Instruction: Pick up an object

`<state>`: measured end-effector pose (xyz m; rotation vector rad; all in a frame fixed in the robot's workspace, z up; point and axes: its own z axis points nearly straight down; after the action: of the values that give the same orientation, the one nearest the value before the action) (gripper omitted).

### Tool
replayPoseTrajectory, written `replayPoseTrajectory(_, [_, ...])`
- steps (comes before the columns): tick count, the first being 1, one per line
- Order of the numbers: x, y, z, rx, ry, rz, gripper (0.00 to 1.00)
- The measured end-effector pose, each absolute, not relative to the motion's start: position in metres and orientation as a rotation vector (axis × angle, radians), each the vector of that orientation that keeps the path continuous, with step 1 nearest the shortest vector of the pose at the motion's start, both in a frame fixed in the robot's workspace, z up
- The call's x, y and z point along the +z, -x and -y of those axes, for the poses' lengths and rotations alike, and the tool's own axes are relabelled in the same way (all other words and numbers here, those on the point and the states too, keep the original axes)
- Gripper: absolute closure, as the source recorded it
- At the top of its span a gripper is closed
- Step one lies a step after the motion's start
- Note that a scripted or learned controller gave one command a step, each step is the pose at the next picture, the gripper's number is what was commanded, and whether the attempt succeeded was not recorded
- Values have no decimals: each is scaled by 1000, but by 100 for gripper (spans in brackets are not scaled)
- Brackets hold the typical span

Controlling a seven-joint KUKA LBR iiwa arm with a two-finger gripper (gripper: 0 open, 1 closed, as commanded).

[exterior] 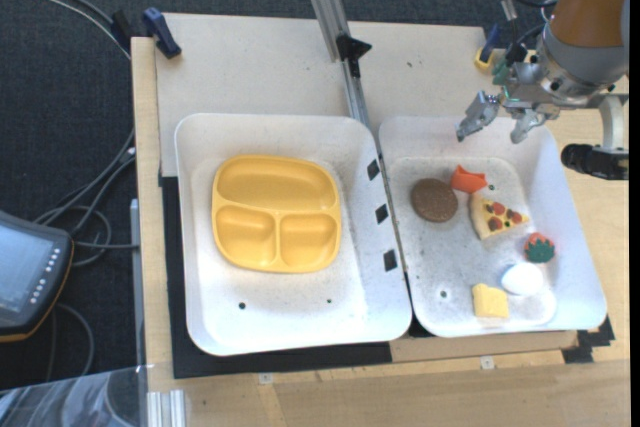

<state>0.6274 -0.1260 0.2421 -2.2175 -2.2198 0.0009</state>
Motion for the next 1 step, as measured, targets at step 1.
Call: replayPoseTrajectory(1, [242,-628,126,1,2218,2221,0])
